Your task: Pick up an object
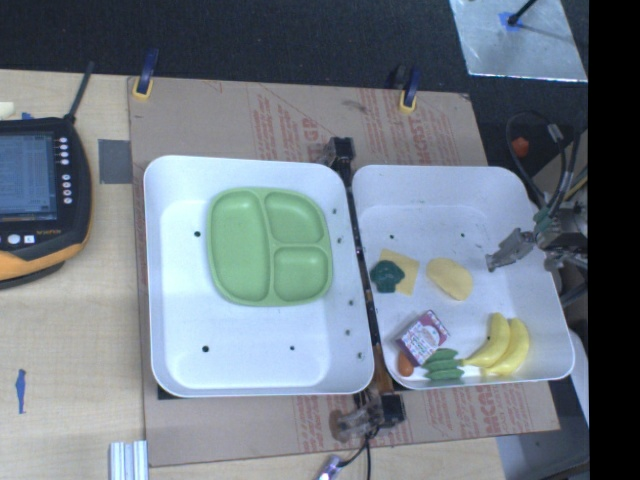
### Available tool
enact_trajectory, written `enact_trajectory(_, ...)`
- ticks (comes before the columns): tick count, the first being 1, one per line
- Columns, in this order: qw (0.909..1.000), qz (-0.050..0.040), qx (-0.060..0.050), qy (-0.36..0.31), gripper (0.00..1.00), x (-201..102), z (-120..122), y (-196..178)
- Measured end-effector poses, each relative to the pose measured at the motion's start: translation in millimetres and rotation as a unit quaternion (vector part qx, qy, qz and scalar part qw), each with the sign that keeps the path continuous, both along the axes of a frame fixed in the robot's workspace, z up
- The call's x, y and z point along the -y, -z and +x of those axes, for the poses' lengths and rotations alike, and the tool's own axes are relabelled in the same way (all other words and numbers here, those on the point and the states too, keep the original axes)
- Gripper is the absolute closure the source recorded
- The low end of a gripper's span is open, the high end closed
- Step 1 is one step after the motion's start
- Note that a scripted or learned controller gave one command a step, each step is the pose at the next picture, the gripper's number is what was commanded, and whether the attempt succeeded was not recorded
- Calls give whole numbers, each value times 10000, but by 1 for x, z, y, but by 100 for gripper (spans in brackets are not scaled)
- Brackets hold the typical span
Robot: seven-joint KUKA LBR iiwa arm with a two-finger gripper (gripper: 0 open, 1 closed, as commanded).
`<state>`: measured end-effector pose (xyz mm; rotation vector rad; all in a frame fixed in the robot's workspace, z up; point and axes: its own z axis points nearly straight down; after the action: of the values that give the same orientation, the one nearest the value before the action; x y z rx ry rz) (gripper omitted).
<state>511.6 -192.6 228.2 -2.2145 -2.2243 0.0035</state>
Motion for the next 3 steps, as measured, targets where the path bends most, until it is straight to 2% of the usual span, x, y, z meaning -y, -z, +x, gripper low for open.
enact_trajectory(1,10000,-3,-5,-10,0,-51,44,137)
enact_trajectory(2,10000,-1,9,1,0,-22,114,136)
enact_trajectory(3,10000,8,7,2,0,-135,89,36)
